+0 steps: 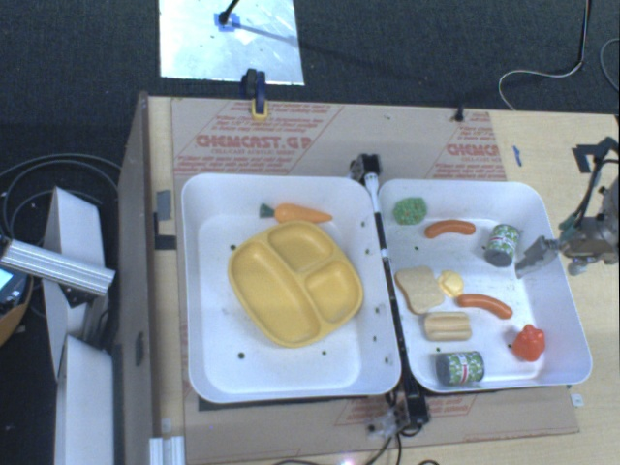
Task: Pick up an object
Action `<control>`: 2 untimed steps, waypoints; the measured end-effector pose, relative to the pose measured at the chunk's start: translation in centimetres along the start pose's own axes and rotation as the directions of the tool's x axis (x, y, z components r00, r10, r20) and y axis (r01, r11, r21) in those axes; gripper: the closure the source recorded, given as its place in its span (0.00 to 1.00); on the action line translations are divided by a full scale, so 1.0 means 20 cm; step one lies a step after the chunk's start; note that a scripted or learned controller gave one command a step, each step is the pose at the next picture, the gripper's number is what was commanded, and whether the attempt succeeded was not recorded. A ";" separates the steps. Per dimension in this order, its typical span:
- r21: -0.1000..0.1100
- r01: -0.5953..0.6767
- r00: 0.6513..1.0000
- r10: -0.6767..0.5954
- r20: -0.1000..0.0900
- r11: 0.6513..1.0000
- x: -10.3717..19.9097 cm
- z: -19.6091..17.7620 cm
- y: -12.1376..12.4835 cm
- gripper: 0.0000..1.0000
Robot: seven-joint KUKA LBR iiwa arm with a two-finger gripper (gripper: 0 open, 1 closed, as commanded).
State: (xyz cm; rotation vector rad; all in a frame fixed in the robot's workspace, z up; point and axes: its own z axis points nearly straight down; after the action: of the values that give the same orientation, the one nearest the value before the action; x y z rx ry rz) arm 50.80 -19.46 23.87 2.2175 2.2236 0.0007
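gripper (536,256): sat at right bin's (554,361) right rim, reaching in from the right; couldn't tell how far open, nothing seen held.
nearest obj: green can (501,244), upright, just left of the tip.
can's neighbours: sausage (450,228) to its left, 2nd sausage (483,305) below, long axes approx. left-right.
judgement: short leftward move would prob. reach the can first.
left bin (208,356): yellow tray (294,284), carrot (301,214), well apart from arm.

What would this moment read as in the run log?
tool: right bin's right rim, beside upper can | holding: nothing seen | left bin: yellow tray, carrot
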 end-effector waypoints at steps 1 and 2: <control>0.003 0.000 1.000 0.000 -0.002 1.000 0.51 0.70 -0.08 0.00; -0.002 0.001 1.000 -0.001 0.000 1.000 0.51 0.51 0.28 0.00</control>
State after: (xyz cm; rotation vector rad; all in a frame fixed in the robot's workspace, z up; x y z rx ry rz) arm 56.47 -9.30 13.71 2.2156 2.2231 0.0034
